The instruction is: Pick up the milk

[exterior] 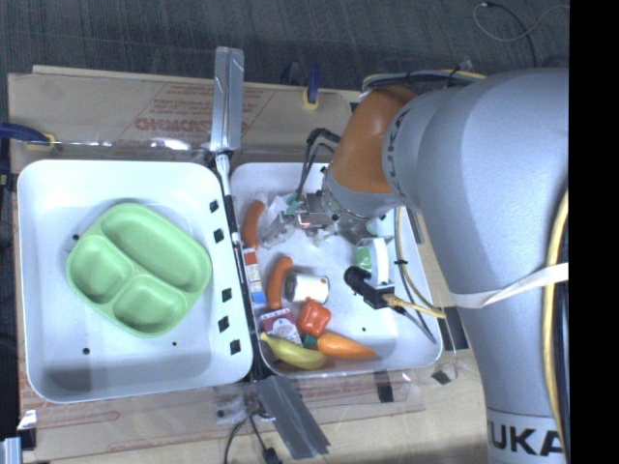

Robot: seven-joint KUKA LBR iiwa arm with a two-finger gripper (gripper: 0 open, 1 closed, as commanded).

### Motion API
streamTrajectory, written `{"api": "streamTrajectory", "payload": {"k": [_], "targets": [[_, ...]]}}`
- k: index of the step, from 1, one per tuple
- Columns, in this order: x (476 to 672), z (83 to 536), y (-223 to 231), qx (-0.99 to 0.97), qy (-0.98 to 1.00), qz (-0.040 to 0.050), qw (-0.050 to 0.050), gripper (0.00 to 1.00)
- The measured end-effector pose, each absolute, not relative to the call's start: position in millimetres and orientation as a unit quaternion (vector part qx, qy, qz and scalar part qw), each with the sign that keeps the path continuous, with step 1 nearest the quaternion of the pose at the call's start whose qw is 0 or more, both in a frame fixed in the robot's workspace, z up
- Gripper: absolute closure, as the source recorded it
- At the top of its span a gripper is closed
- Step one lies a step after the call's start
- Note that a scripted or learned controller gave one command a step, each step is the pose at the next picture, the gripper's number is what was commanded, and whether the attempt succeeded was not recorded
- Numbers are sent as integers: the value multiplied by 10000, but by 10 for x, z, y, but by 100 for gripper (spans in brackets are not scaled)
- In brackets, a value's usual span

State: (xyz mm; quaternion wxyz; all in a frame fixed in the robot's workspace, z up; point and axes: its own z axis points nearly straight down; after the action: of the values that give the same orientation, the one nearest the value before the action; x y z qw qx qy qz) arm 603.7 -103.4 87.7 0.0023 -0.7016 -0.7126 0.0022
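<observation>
In the right bin (pixel 411 341), a slim white carton with red and blue print, which looks like the milk (pixel 253 275), lies against the left wall. My gripper (pixel 298 217) hangs over the bin's upper middle, up and to the right of that carton and apart from it. A crumpled white-grey item (pixel 286 205) sits right at the gripper. The orange wrist band (pixel 363 153) and the grey arm cover the bin's right side.
Around the carton lie two orange sausages (pixel 252 222) (pixel 279 278), a white can (pixel 309 286), a red pepper (pixel 312 317), a carrot (pixel 344 346), a banana (pixel 293 355) and a green item (pixel 364 255). The left bin (pixel 48 356) holds a green divided plate (pixel 140 267).
</observation>
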Motion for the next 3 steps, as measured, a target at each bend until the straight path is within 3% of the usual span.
{"api": "streamTrajectory", "payload": {"k": [1,2,3], "targets": [[5989,2421,-2068,-7609,-6489,2,1,0],[6062,914,-1387,-7441,-6681,12,10,0],[6182,3578,-1919,-8643,-5029,5,6,0]]}}
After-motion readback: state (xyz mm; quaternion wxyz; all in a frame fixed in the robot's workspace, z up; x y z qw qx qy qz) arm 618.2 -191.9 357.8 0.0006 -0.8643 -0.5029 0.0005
